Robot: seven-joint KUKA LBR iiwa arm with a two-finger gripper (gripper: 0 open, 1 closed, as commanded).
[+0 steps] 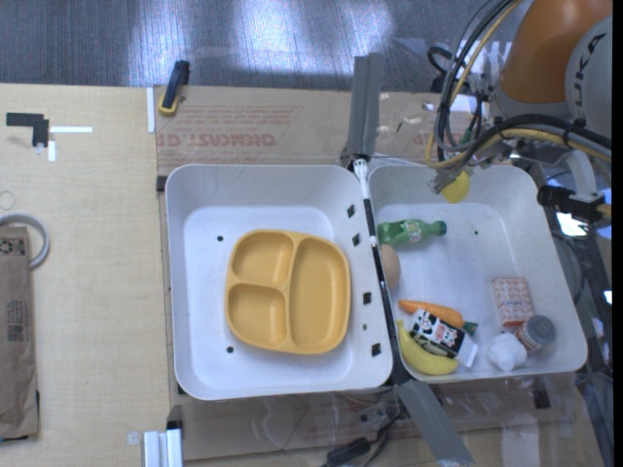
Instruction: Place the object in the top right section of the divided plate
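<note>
The arm is reaching in from the right, and its gripper [450,173] is hanging over the far left corner of the right bin [550,261], half buried in cables. Whether it is apart or closed cannot be told from this angle. A small yellow object [455,187] is sitting right under it, touching or nearly so, and this is probably the piece meant for the plate, though a firm hold on it is not showing. The divided plate [289,290] is lying in the left bin [195,222], with one long compartment on its right side and two smaller ones on its left. The target is likely the upper end of that right side. To do the step well, the arm should be lifting high enough to clear the shared wall between the bins and travelling left and toward the camera. It should then be lowering close over the compartment before letting go, so a round piece is not rolling across a ridge. The green bottle [411,231] is lying near the path and is worth avoiding.
</note>
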